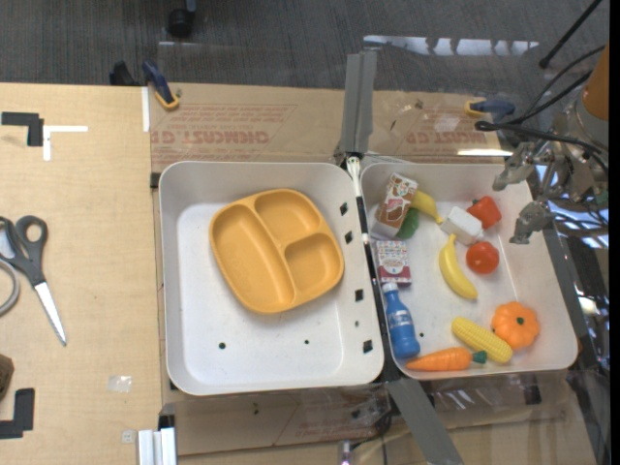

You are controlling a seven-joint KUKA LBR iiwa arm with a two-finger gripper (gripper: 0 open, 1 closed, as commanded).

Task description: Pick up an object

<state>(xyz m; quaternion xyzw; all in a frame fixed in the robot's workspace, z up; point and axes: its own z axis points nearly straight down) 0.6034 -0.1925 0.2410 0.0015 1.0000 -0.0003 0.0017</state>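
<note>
The gripper [531,198] is seen at the right bin's [552,358] upper right edge, above its rim, with nothing between its parted fingers. Toy foods are scattered inside that bin: a banana [456,269], tomato [481,256], pumpkin [514,324], corn [481,340] and carrot [441,360].

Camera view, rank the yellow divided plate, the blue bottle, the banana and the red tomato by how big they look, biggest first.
1. yellow divided plate, by far the largest
2. blue bottle and banana, too alike in length to separate
3. red tomato, the smallest
</note>
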